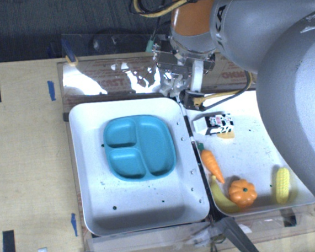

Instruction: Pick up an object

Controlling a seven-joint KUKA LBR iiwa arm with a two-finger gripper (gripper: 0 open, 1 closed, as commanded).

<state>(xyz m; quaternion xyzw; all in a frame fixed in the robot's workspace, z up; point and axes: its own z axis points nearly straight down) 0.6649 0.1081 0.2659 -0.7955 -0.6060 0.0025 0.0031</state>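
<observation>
Grey and bulky, the robot arm's nearest link (pixel 292 82) covers the right side of the camera view and hides part of the shallow white right-hand bin (pixel 245 114). The objects to pick lie in that bin. A small round orange toy pumpkin (pixel 242 192) sits near the bin's near edge. A yellow toy banana (pixel 220 197) curves just left of the pumpkin, touching it or nearly so. An orange toy carrot (pixel 212 166) lies up and to the left of the pumpkin, slanted along the bin's left wall, its lower end at the banana. A yellow toy corn cob (pixel 282 184) lies upright to the pumpkin's right, apart from it. A small black-and-white patterned toy (pixel 219 123) rests well beyond the pumpkin, toward the far side of the bin.

Farther still from the pumpkin, the two-finger gripper (pixel 182 87) hangs over the far end of the seam between the two bins, with nothing seen in its grasp; whether it is open or closed cannot be told. The arm's orange band (pixel 190 8) rises above it.

Left of the pumpkin, the other shallow white bin (pixel 88 157) holds a blue divided plastic plate (pixel 140 146). Both bins sit on the pale wooden bench (pixel 22 163).
</observation>
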